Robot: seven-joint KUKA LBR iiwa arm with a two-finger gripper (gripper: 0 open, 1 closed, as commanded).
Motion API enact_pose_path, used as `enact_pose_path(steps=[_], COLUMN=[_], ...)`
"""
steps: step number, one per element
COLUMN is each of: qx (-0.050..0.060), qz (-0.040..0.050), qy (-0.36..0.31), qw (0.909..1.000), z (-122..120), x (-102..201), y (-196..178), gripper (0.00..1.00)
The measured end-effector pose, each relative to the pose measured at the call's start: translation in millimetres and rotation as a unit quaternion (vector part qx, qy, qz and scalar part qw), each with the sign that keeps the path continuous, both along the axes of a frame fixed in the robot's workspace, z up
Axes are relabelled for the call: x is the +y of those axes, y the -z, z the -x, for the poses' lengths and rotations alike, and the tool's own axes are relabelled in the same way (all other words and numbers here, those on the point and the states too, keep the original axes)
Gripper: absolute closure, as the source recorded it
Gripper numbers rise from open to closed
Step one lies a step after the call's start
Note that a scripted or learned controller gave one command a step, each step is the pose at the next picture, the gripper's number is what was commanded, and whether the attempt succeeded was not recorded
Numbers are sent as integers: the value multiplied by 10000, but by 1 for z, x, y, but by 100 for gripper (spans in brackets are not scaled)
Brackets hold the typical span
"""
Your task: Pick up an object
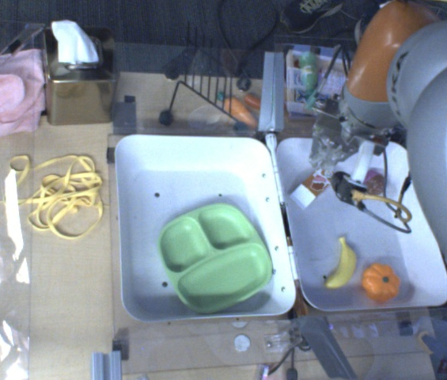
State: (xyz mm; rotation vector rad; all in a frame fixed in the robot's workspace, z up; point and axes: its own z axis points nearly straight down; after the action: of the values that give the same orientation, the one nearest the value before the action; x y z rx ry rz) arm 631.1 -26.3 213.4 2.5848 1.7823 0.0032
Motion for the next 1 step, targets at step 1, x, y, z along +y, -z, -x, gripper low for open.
enact_pose_path(steps=[1], qx=[7], qz=[-1], qy=[-140], qw=[9999], z=[45], x=[-59], y=[78], gripper=[100])
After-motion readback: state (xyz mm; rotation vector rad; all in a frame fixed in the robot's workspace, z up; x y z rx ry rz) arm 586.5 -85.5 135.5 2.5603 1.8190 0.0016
